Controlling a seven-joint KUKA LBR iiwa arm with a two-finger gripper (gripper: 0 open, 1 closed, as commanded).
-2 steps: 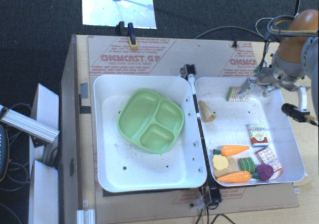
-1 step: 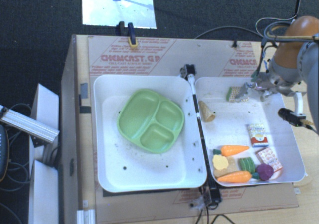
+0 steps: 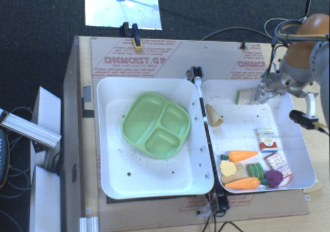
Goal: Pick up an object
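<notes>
My gripper point(image 3: 262, 93) reaches down into the far part of the right bin point(image 3: 304, 146), below the grey wrist and orange band. Its tip is right against a small green and grey block point(image 3: 244, 96) lying on the bin floor near the back wall; whether the block is gripped is unclear. A tan wedge-shaped piece point(image 3: 214, 115) lies to the left, near the divider. Along the front of the bin sit a small carton point(image 3: 266, 139), two carrots point(image 3: 242, 155) point(image 3: 242, 183), a yellow piece point(image 3: 228, 168), a green piece point(image 3: 255, 170), a purple piece point(image 3: 274, 178) and a red-patterned box point(image 3: 279, 162).
The left bin point(image 3: 111, 122) holds a light green divided plate point(image 3: 156, 125). A black clamp and rail point(image 3: 202, 112) run between the two bins. A black fitting point(image 3: 304, 118) sticks out from the arm over the right bin's right wall.
</notes>
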